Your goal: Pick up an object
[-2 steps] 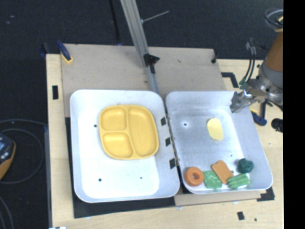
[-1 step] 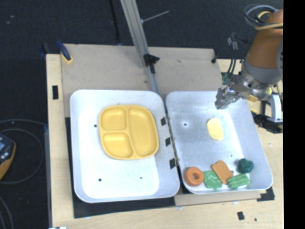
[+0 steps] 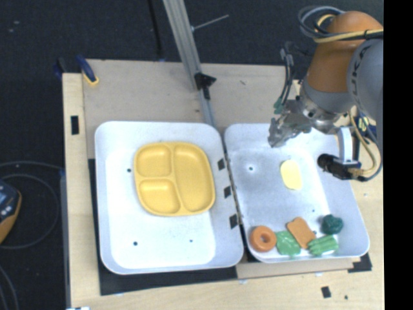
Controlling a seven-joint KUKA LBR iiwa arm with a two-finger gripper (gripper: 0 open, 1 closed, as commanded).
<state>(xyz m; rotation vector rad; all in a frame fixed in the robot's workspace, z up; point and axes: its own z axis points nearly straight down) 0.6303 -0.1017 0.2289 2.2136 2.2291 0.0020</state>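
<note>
Camera view, seen from above and at a slant: the grey arm with its orange band reaches in from the right, and its gripper (image 3: pixel 279 136) hangs over the far-left corner of the right-hand bin (image 3: pixel 253 192). How far the hand is spread cannot be told from this angle, the tip being small and dark against the white floor; nothing can be seen held in it. Nearest candidate: a pale yellow piece (image 3: pixel 292 174), lying flat on the bin floor just below and slightly right of the hand, well apart from everything else. Farther off, along the bin's near wall, sit an orange ring (image 3: pixel 262 237), a light green piece (image 3: pixel 288 244), an orange block (image 3: pixel 301 231), a second green piece (image 3: pixel 322 244) and a dark green lump (image 3: pixel 332 224), packed close together. Beyond the hand to the left, the other bin (image 3: pixel 113 192) holds a yellow divided tray (image 3: pixel 174 177). Judged from this layout, the step in hand is the approach before a descent. Done well, it would centre the hand over the lone yellow piece, line the closing direction across its narrow width, and come straight down, since the crowded row by the wall leaves little room for a clean grip.
</note>
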